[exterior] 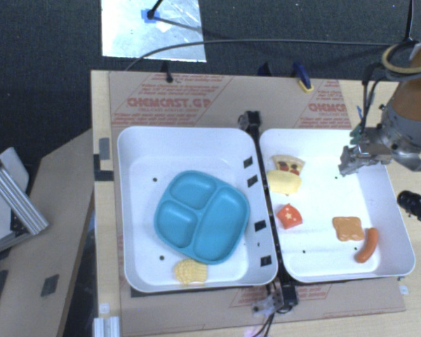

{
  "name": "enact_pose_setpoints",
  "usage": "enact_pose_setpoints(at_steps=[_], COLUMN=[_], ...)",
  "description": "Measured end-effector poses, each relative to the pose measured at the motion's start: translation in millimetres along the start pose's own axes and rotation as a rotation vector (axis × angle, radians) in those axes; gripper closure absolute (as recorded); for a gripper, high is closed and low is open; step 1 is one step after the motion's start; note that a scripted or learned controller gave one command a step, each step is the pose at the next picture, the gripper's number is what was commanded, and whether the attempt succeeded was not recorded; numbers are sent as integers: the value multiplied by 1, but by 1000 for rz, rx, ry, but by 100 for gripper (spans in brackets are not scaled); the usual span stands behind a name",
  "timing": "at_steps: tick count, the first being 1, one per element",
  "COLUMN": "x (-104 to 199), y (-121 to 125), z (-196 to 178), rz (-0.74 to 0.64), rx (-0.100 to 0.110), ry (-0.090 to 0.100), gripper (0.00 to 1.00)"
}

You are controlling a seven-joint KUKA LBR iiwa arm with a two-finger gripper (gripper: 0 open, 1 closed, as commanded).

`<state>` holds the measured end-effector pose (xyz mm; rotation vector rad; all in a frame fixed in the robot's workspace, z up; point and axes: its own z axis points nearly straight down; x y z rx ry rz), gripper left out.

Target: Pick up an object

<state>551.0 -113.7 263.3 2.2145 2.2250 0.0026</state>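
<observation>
Progress: grasp not yet made | grey two-finger gripper (351, 161) hovering over right white bin (400, 209), upper right; claw state: cannot tell | candidates lying loose: orange toast slice (347, 228), red sausage (365, 246), red strawberry piece (289, 216) | remaining: descend, grasp, lift.

This looks like a robotics lab: a desk (70, 188) carries two white bins (137, 209) on cardboard (196, 100), with cables (266, 44) and an aluminium frame (14, 202).
</observation>
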Motion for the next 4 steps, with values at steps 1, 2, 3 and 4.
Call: enact_pose_setpoints(at_steps=[1, 2, 3, 4], x=[43, 95, 140, 191], y=[6, 20, 19, 25], z=[8, 18, 24, 18], rz=[-4, -5, -5, -6], rx=[1, 1, 2, 0], ry=[2, 2, 2, 3], gripper=[100, 100, 100, 100])
